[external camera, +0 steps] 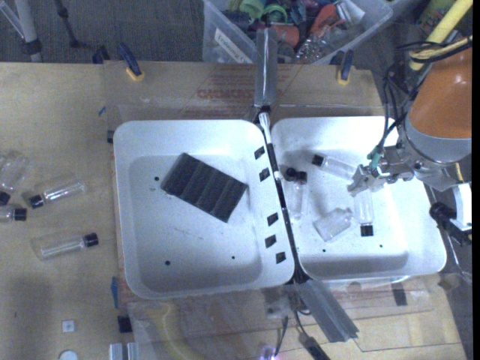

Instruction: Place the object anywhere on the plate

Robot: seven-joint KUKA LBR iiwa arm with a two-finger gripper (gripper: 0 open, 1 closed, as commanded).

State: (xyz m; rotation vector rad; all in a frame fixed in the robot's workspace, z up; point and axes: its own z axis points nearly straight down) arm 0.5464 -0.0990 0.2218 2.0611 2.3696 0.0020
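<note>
Nearest, a clear bottle lies in the right bin, below-left of the gripper. Another bottle lies just beneath it. Whether it grips anything, I cannot tell. The dark plate sits far left.

A robotics lab or test workshop is showing here. Two white bins are sitting side by side on a plywood bench at the frame's centre, clear vials are lying loose at the left, and a clear tub of coloured odds and ends is standing at the top. The grey-and-orange arm is reaching in at the right.
</note>
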